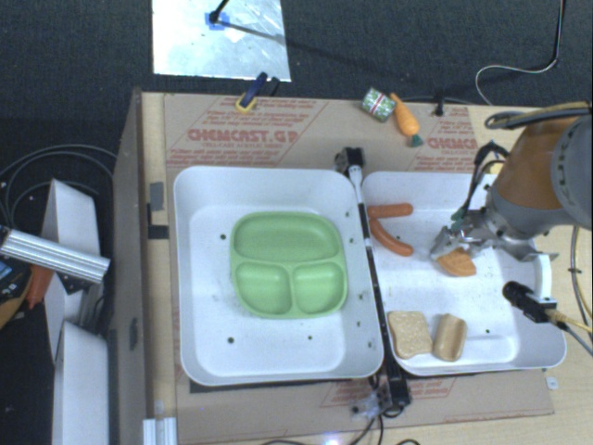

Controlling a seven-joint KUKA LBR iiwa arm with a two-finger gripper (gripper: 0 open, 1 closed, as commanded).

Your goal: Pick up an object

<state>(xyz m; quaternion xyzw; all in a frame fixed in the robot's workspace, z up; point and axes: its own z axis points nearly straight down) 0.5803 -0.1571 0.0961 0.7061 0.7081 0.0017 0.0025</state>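
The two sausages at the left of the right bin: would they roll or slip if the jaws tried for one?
Probably. The two sausages look like smooth, glossy plastic cylinders, so a pinch could squirt one sideways. Being rounded, they may roll on the flat floor of the right bin, though their slight curve should limit that. They look small, likely light.

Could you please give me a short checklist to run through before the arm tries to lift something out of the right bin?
1. Claw is over the right bin: ok.
2. A target is near: the orange piece lies right under the claw: ok.
3. Orange piece is between the fingers: cannot tell; they merge with it at this slant.
4. Neighbours are apart from the target: the two sausages lie to its left with a gap: ok.
5. Bread slice and bread roll sit at the bin's near edge, out of the lift path: ok.
6. Green tray rests in the left bin, away from the arm: ok.
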